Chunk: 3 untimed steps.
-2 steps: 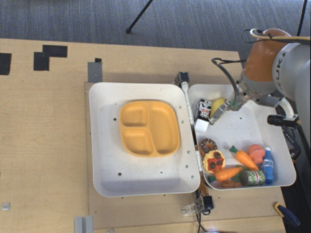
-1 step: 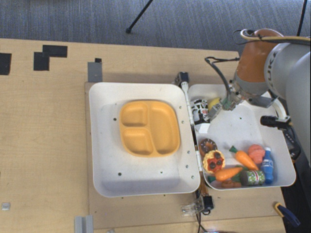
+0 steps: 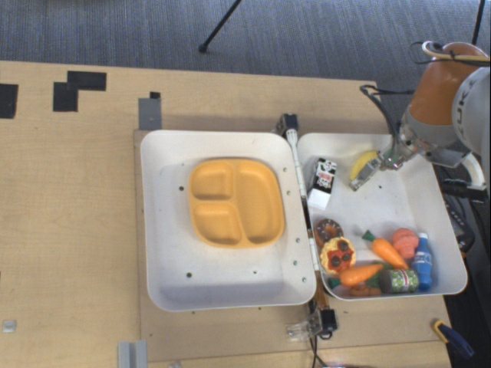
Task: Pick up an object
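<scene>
Bench of pale wood carries two white bins; the curved yellow toy banana (image 3: 362, 164) lies near the right white bin's (image 3: 449, 228) far wall. Gripper (image 3: 367, 172) sits just beside it; cannot tell how wide it stands, nor any hold. Best: descend centred, clear of the wall. Open floor lies mid-bin; toys crowd the near edge.

The grey arm (image 3: 445, 102) reaches in from the right, its hand (image 3: 367, 173) angled down and leftward.
</scene>
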Available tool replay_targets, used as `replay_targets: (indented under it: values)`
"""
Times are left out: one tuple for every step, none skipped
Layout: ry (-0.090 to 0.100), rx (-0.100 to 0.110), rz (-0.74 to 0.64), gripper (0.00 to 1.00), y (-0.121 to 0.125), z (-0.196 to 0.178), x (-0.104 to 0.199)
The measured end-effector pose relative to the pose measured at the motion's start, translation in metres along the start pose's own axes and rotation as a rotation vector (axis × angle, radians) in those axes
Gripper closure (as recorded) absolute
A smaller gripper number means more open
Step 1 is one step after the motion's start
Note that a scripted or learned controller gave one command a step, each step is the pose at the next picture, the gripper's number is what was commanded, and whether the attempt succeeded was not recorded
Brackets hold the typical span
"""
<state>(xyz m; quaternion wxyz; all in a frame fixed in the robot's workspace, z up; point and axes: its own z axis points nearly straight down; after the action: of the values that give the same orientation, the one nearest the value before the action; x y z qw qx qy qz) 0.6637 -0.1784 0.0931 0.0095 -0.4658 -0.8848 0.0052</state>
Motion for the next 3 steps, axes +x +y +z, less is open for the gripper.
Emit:
replay_targets:
  values:
    - [-0.014,-0.023,0.228,0.00,-0.011,-0.034,-0.026]
    - [-0.006,-0.003,-0.100,0.00,0.003,0.008,0.001]
    - [-0.016,-0.015,-0.273,0.00,-0.002,0.008,0.006]
